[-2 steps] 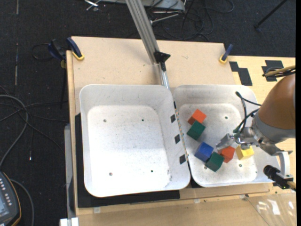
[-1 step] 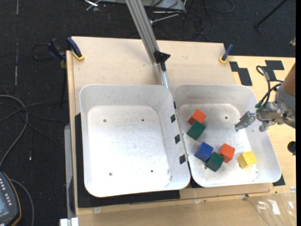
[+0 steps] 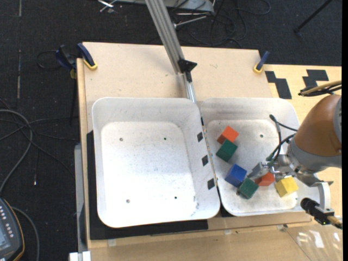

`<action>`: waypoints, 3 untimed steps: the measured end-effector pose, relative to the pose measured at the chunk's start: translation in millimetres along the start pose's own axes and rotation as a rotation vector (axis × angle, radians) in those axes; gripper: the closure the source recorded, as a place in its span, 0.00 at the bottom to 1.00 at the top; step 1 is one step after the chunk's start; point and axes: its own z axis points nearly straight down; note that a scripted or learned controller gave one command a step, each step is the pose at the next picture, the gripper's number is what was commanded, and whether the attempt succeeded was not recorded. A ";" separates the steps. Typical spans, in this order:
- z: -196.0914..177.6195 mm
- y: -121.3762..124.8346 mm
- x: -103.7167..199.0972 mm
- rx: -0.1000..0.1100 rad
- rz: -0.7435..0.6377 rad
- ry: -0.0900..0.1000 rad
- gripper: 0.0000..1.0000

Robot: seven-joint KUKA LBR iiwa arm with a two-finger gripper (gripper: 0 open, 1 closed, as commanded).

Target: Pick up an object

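Observation:
Several small blocks lie in the right bin (image 3: 247, 115). An orange block (image 3: 230, 133) and a green block (image 3: 227, 151) sit near its middle. A blue block (image 3: 236, 175) and a dark green block (image 3: 248, 189) lie closer to the front. A red block (image 3: 266, 180) and a yellow block (image 3: 286, 187) rest at the front right. My gripper (image 3: 264, 171) is low in the bin, right over the red block and partly covering it, with the dark green block just to its left.
The left bin (image 3: 103, 113) adjoins the right one along a shared rim. A metal pole (image 3: 166, 29) slants up from the back of the bench. The arm's orange band (image 3: 322, 132) hangs over the right bin's right wall.

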 end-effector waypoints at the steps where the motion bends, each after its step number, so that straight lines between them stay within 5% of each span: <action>1: -11.0 0.4 -0.4 0.000 -0.003 -0.001 1.00; 2: -130.2 -1.5 23.9 -0.003 -0.008 0.000 1.00; 3: -125.8 -3.0 88.9 0.007 -0.012 0.005 1.00</action>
